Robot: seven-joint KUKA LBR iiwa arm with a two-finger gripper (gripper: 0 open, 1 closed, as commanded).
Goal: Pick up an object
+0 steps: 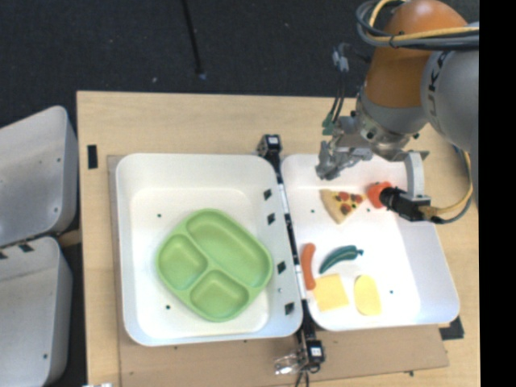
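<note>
My arm (419, 63) came in from the right and was cut off by the frame's edge, and its bulk and the slanted look down hid much of the wrist; my gripper (329, 166) showed only as a grey cluster over the far left corner of the right bin (427, 297), and I could not tell how it stood, open or closed. Nothing could be seen held in it. The left bin (129, 216) held a green divided plate (214, 264) with three compartments, lying flat near its middle. The right bin held six small toy foods: a pizza slice (342, 203) just below my gripper, a red piece (379, 193) beside it to the right, partly hidden by a black fitting with a cable, a dark green pepper (340, 255) near the middle, an orange-red sausage (307, 266) along the left wall, and a yellow cheese square (330, 292) and a yellow oval piece (368, 294) side by side toward the near edge. The pizza slice lay nearest my gripper, close under it but apart from it; the rest lay farther toward the near side.
</note>
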